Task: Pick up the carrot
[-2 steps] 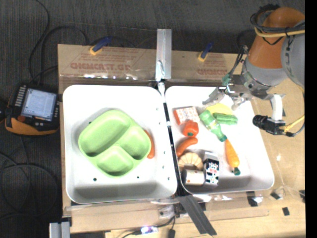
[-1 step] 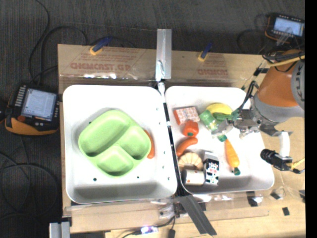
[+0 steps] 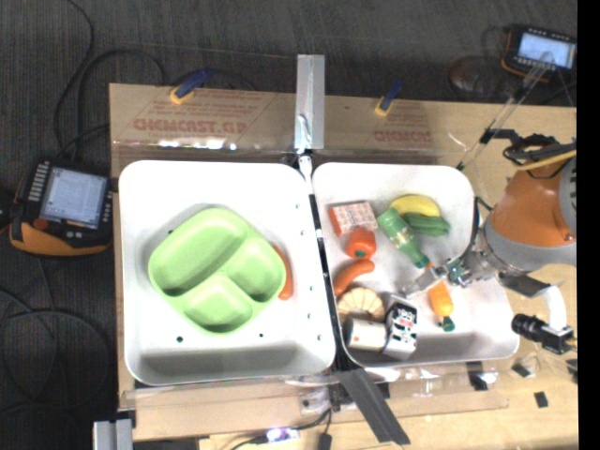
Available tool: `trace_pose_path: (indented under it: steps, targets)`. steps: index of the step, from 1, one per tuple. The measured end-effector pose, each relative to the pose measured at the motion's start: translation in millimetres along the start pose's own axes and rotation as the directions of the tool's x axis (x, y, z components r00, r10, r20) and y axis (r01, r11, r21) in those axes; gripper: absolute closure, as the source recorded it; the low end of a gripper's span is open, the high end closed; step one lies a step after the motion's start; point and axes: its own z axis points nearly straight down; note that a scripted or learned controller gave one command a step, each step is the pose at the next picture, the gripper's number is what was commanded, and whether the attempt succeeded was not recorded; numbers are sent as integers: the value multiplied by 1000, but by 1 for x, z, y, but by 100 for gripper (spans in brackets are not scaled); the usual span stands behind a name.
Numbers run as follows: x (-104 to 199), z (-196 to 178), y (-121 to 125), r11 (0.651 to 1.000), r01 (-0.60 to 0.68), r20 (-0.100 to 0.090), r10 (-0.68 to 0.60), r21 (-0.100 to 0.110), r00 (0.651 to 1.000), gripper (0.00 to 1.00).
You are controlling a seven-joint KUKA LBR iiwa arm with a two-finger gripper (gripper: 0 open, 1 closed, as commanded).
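Note:
The carrot (image 3: pixel 441 302) is a short orange piece with a green tip pointing to the front, lying in the right bin (image 3: pixel 469 195) near its front right corner. My gripper (image 3: pixel 441 276) reaches in from the right, and its metal tip sits just behind the carrot's orange end, very close to or touching it. The grey arm with its orange band (image 3: pixel 530 216) hangs over the bin's right wall. I see nothing lifted off the bin floor.
The right bin also holds a banana (image 3: pixel 415 204), a green bottle (image 3: pixel 401 233), a red and white box (image 3: pixel 352 217), an orange vegetable (image 3: pixel 361 244), a reddish piece (image 3: pixel 352 274), a bread piece (image 3: pixel 362 301) and a small carton (image 3: pixel 401 327). A green divided plate (image 3: pixel 216 268) lies in the left bin.

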Motion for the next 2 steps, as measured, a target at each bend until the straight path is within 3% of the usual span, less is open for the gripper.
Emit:
trace_pose_path:
  steps: [1, 2]
  targets:
    - [0, -7, 2, 1000, -1, 3, 1, -4, 1000, 100]
    - [42, -102, 74, 925, 380, -2, -380, 10, 925, 100]
